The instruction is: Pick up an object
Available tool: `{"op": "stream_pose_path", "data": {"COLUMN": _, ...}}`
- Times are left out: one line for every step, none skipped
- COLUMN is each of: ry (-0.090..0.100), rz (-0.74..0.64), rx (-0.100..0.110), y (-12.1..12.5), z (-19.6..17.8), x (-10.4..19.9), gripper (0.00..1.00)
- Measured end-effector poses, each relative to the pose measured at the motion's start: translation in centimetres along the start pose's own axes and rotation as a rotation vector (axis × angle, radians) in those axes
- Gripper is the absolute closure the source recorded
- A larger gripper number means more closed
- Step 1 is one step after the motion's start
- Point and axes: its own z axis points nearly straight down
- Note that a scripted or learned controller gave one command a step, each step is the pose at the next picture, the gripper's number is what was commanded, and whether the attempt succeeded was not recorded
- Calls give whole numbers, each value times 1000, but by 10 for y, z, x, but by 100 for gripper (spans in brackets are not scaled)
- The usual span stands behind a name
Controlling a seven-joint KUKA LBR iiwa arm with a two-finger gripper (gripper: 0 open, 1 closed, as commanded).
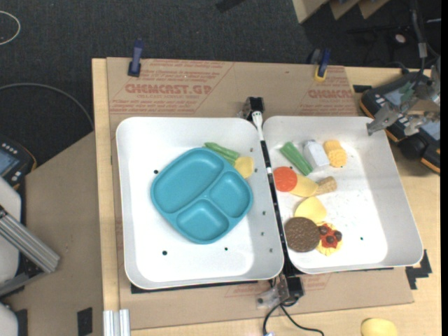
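Orange round plastic toy slice [285, 178] lay well left of your gripper [392, 117]; light, stiff, slick, so pinch its rim; jaw state I couldn't tell.

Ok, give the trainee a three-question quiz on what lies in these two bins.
1. True or false: the blue divided plate lies in the left bin.
2. Which item sits nearest the right bin's front rim? A) orange round piece B) brown round patty C) ridged yellow piece
3. Fill in: beside the plate's far edge lies a ____ bean-like piece.

Key: 1 true; 2 B; 3 green.
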Motion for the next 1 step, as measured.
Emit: {"op": "stream_pose_path", "data": {"ry": 16, "rz": -1, "rx": 27, "y": 29, "z": 134, "x": 6, "gripper": 0}}
